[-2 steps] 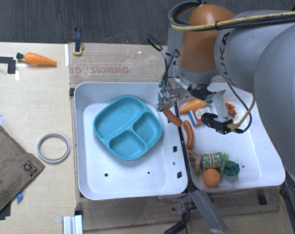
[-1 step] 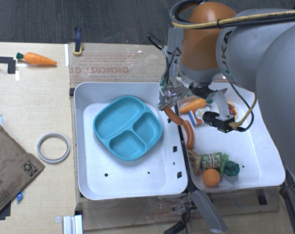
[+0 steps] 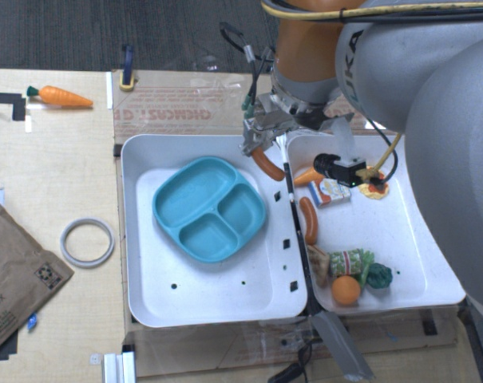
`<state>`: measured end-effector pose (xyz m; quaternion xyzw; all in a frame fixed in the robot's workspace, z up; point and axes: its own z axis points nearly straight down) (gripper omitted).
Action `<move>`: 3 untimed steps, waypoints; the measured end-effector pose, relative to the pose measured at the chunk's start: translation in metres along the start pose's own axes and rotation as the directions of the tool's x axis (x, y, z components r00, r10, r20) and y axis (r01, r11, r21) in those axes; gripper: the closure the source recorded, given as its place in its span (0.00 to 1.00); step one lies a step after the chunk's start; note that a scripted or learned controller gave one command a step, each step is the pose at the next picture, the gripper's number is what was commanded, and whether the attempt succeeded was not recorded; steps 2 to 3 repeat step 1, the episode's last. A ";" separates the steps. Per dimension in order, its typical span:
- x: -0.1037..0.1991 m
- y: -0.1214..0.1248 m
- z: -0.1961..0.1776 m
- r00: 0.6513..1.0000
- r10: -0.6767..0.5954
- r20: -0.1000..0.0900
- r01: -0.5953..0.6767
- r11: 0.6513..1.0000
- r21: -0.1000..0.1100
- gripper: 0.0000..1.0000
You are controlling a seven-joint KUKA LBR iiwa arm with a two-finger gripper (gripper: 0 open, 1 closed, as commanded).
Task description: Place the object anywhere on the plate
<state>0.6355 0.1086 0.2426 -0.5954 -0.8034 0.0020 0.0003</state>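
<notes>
down at the near end of the right bin (image 3: 433, 238) sit an orange (image 3: 346, 290) and a green-wrapped item (image 3: 359, 262), with a second sausage (image 3: 309, 219) lying just beyond them by the divider. in the left bin (image 3: 145, 294) the blue plate (image 3: 210, 208) rests with its three compartments bare. over the far end of the divider the gripper (image 3: 262, 148) has its jaws clamped on a sausage (image 3: 268, 166), hanging just past the plate's far right edge.
</notes>
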 end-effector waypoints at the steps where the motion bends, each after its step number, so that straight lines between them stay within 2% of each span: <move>1: 0.000 0.000 0.000 1.000 0.000 0.000 0.000 1.000 0.000 0.00; 3: 0.000 0.000 0.000 1.000 0.000 0.000 0.000 1.000 0.000 0.00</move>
